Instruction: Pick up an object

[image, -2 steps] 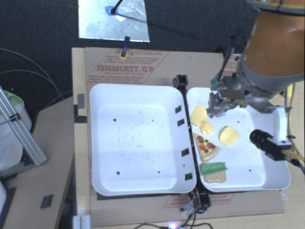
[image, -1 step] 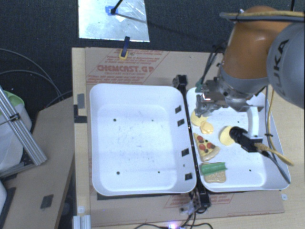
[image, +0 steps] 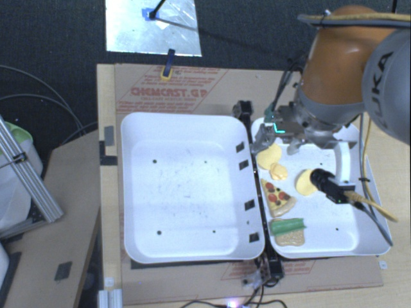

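The right bin (image: pixel 363 239) holds several small things. A pale yellow piece (image: pixel 269 154) lies at its upper left, with a smaller yellow piece (image: pixel 279 171) just below it. A round yellow piece (image: pixel 304 183) sits toward the middle. A toy pizza slice (image: pixel 279 198) lies by the left wall, with a green piece (image: pixel 287 224) and a tan cracker (image: pixel 289 238) below it. My gripper (image: pixel 278 144) hangs low over the bin's upper left corner, just above the top yellow piece. Its fingers stand apart and open, with nothing held between them.
The left bin (image: pixel 186 119) sits beside the right one, their walls meeting under black clips (image: pixel 244 165). The bulky arm (image: pixel 340 63) covers the right bin's far end. Metal rails (image: pixel 26 178) stand at the far left. A silver sheet (image: pixel 153 17) lies beyond the bench.
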`<action>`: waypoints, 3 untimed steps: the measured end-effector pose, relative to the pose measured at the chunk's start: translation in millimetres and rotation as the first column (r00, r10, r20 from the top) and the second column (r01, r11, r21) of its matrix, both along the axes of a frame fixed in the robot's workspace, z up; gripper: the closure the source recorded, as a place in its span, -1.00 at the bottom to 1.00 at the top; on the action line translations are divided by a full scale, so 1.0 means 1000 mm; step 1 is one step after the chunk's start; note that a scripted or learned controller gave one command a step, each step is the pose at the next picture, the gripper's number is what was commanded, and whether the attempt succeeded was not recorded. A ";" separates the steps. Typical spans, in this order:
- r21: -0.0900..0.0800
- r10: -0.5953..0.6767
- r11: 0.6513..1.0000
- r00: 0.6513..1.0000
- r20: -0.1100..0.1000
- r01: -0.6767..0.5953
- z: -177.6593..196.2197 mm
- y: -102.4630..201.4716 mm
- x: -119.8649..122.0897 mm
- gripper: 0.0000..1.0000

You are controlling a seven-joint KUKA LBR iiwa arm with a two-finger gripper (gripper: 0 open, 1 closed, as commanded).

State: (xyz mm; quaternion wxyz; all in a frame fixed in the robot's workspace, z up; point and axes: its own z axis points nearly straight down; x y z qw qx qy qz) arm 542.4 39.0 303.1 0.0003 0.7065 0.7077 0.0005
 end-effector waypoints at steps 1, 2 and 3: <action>0.000 -0.002 1.000 1.000 -0.010 0.002 -0.122 -0.002 -0.024 -1.00; 0.005 0.008 1.000 1.000 0.017 -0.008 0.131 0.046 -0.055 -1.00; -0.002 -0.004 1.000 1.000 -0.010 0.004 -0.020 0.021 -0.056 -1.00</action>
